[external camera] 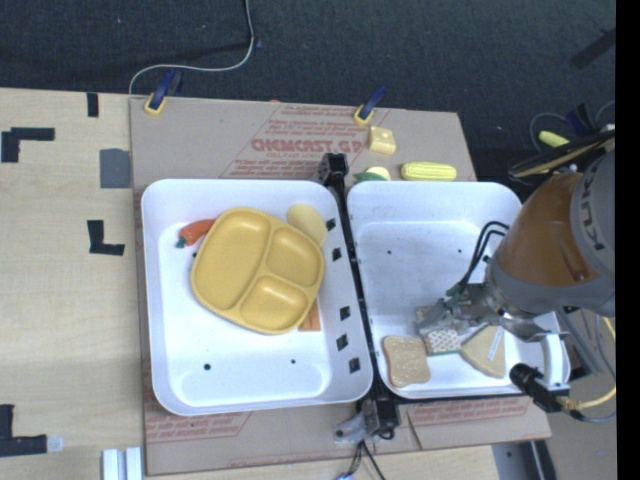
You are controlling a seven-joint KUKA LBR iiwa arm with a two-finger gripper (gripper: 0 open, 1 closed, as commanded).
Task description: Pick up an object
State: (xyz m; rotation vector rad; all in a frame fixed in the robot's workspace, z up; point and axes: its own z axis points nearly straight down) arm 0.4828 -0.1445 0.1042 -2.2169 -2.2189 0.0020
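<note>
Orange-banded arm over right bin, fingers' state unclear, toast slice beside, yellow tray left.

The arm is grey with a broad, rounded orange band above the wrist, a thin black cable looping beside it, and a small metallic grey gripper at its end.

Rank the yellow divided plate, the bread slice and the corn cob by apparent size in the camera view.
1. yellow divided plate, clearly largest.
2. bread slice.
3. corn cob, narrower than the bread, though similar in length, so that ranking is close.
</note>
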